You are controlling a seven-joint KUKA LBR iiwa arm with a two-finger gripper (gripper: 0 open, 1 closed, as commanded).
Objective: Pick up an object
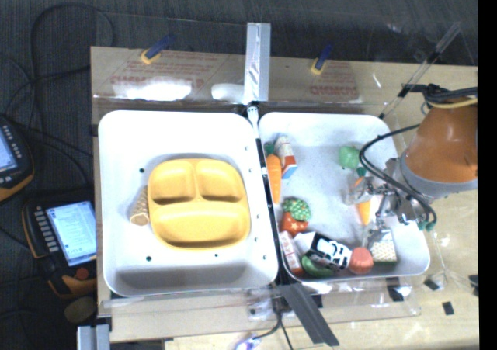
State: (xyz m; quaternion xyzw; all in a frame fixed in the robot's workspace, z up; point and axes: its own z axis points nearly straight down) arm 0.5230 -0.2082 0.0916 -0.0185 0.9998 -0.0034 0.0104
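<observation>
Orange-banded wrist (443,143) is seen at the right edge of the frame, with the hand (386,213) lowered into the right bin (326,127) near its lower right corner. Whether the hand is apart or together cannot be told; nothing is seen clamped in it. An orange cone-shaped toy (363,211) lies just beside it, a pale wedge (383,251) and a red piece (360,260) just below. Toys are crowded along the lower rim, so two could be nudged or a grasp could slip off. A yellow tray (199,201) sits in the left bin (124,131), well apart.
</observation>
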